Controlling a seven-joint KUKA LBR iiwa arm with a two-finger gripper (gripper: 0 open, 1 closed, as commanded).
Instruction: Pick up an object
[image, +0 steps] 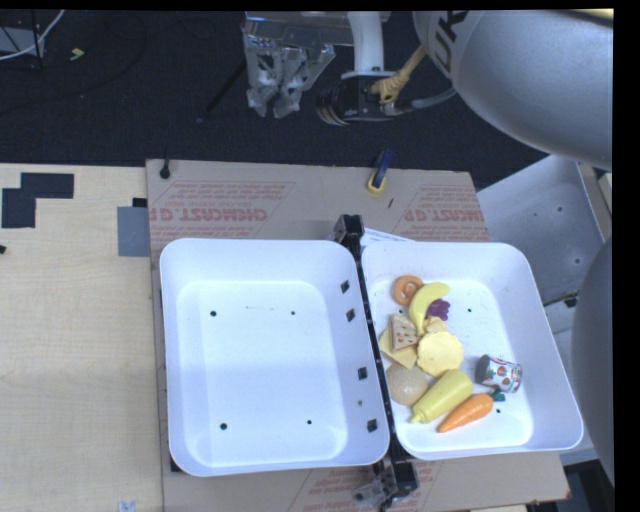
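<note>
Gripper (283, 88) hangs high behind the bins, fingers near together and holding nothing; picking hasn't begun, so it must descend onto the toys (432, 350).

Two white bins (185, 270), and in the right one roughly nine toy foods (440, 352), one carrot (465, 412) among them

Toy food clustered in the right bin (520, 290), left-centre, against the divider. Orange ring (406, 289) at the cluster's far end, beside a yellow banana (428, 300) with a purple piece (438, 311); below them a cheese wedge (403, 338), pale yellow disc (440, 352) and beige round (405, 384). Nearest: yellow-green bottle (441, 396), orange carrot (465, 412) lying slantwise, small can (498, 373) on its side.
</note>
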